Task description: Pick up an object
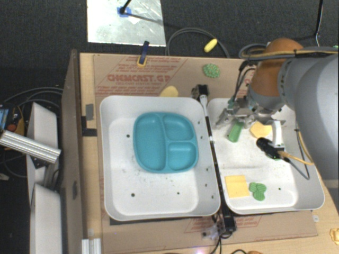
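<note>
- Looking down at a slant on two shallow white bins side by side: left bin (114, 194) and right bin (304, 194).
- Lying flat near the middle of the left bin: a teal divided plate (164, 142).
- Reaching into the far left part of the right bin: gripper (233, 118), right above a green cylinder (233, 132); impossible to tell whether open or closed, or whether touching the cylinder.
- Lying just right of the green cylinder: a pale yellow piece (259, 129), partly hidden by the arm.
- Sitting at the near side of the right bin: a yellow square block (236, 186), with a small green lump (258, 191) just beside it on the right.
- Resting outside the bins on the cardboard (132, 73) at the far side: a green round thing (211, 70) and a yellow scrap (169, 92) at the left bin's far rim.
</note>
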You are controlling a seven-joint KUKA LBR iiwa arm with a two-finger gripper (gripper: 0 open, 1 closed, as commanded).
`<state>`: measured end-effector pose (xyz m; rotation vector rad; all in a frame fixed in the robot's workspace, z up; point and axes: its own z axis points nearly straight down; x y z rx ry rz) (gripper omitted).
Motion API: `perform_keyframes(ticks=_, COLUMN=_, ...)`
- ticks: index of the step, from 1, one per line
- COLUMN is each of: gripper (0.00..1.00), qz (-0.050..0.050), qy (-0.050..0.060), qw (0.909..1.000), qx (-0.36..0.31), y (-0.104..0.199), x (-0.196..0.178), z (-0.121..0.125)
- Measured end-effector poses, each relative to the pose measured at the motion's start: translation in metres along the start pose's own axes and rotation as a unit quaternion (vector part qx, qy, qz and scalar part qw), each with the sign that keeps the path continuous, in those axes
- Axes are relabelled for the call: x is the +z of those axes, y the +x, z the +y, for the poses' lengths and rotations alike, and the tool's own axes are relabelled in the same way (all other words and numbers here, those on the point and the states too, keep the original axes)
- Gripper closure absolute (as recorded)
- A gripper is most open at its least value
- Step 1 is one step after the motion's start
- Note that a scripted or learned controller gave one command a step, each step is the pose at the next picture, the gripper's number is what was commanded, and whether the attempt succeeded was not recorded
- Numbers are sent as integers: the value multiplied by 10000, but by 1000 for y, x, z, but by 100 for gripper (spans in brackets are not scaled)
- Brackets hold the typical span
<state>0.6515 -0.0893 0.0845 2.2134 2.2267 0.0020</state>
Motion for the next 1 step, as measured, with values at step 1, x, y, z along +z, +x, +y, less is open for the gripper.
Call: perform_keyframes(ticks=1, gripper=100, qz=3, qy=-12, qw=10000, qx=-7, y=0, x=-11, z=1)
